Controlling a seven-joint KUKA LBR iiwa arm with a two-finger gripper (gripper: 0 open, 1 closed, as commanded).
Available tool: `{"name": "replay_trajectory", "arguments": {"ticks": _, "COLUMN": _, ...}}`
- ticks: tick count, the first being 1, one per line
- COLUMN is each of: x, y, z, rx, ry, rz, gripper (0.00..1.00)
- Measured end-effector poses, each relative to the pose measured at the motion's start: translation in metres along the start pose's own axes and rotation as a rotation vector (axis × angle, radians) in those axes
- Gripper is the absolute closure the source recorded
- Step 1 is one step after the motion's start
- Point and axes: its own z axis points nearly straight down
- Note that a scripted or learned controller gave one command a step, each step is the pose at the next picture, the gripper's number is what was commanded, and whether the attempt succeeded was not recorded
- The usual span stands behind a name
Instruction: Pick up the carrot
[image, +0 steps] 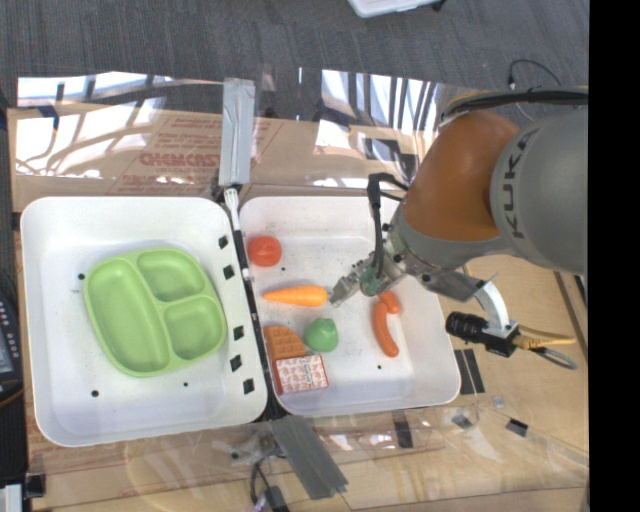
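Observation:
The carrot (295, 296) is orange and lies flat in the right bin (420, 385), near its left-centre, pointing left to right. My gripper (357, 284) hangs just to the right of the carrot's thick end, close above the bin floor. Nothing shows between its fingers, and the carrot rests on the bin floor apart from them. The grey arm with its orange band comes in from the right and covers the bin's upper right part.
In the right bin are a red tomato (265, 250), a green round piece (321, 334), a red-orange sausage (385, 327), a waffle piece (284, 343) and a small printed box (300, 374). The left bin (50, 300) holds a green divided plate (155, 310).

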Motion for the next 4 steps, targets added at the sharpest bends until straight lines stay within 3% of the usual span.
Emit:
{"name": "replay_trajectory", "arguments": {"ticks": 1, "x": 0.000, "y": 0.000, "z": 0.000, "rx": 0.000, "ry": 0.000, "rz": 0.000, "gripper": 0.00}}
{"name": "replay_trajectory", "arguments": {"ticks": 2, "x": -0.017, "y": 0.039, "z": 0.115, "rx": -0.022, "ry": -0.013, "rz": 0.253, "gripper": 0.00}}
{"name": "replay_trajectory", "arguments": {"ticks": 3, "x": -0.026, "y": 0.032, "z": 0.103, "rx": -0.003, "ry": -0.002, "rz": 0.448, "gripper": 0.00}}
{"name": "replay_trajectory", "arguments": {"ticks": 4, "x": -0.023, "y": 0.056, "z": 0.123, "rx": -0.005, "ry": -0.002, "rz": 0.373, "gripper": 0.00}}
